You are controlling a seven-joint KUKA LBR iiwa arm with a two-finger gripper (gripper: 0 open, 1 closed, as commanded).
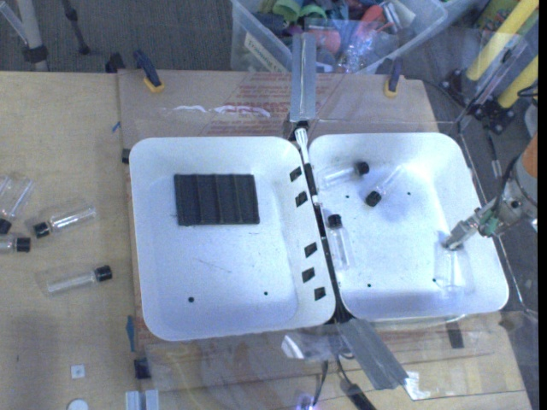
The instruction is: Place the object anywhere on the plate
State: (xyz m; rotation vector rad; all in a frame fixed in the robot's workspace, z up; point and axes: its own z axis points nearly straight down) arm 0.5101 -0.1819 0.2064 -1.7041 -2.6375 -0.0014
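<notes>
A dark ribbed rectangular plate [216, 199] lies flat in the left bin [162, 297], toward its back left. Three clear vials with black caps lie in the right bin [410, 293]: one [346, 173] near the back, one [381, 188] beside it, and one [338, 239] along the divider. My gripper [450, 240] reaches in from the right and hangs low over the right bin's front right corner. Just below its tip lies another clear vial [448, 272], faint against the white floor. Whether the gripper touches it I cannot tell.
Black clips [309, 250] line the divider between the bins. Loose vials [68, 220] lie on the bench to the left of the bins. A clear tub of coloured toys [342, 15] stands behind them. A metal bar [301, 79] rises at the back centre.
</notes>
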